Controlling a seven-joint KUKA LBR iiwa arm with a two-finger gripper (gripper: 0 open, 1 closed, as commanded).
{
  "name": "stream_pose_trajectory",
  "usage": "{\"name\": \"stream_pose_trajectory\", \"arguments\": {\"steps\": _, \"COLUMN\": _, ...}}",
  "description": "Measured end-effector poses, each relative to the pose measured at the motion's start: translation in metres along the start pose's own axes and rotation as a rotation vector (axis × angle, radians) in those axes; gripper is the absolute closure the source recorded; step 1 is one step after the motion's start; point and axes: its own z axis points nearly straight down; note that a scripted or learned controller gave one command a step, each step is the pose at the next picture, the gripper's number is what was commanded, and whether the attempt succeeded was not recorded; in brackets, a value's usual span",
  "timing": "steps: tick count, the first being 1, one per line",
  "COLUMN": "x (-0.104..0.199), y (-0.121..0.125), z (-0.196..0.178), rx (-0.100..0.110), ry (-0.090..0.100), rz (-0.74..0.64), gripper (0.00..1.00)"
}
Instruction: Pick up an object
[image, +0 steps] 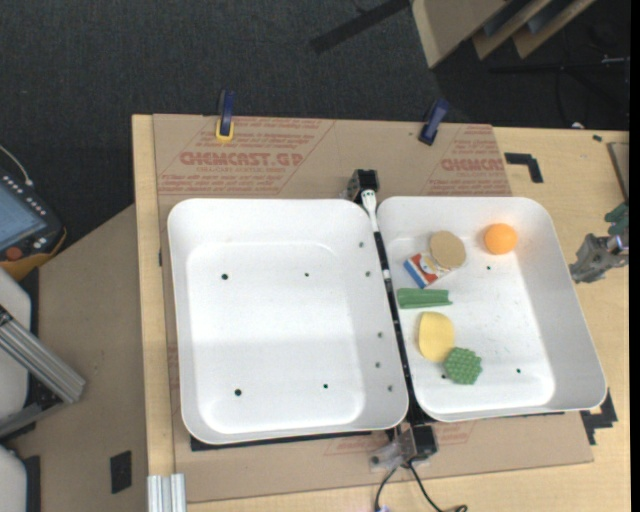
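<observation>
Tool (600, 255) at right edge, grip unclear, cardboard bench (300, 145), dark carpet (100, 60).

Red print on the cardboard sheet (330, 150) near the bench's far edge: "CHEMCAST G.P" reads at the far-left part, w/ smaller lines above and below it too small to read. Same red print repeats at the far-right part, partly cut off by the right bin (560, 300). Red-blue-white packet (424, 268) in that bin: print not legible.
</observation>
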Motion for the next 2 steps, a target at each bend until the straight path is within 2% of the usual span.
{"name": "stream_pose_trajectory", "arguments": {"steps": 2, "x": 0.000, "y": 0.002, "z": -0.021, "rx": -0.006, "ry": -0.004, "rz": -0.002, "gripper": 1.00}}
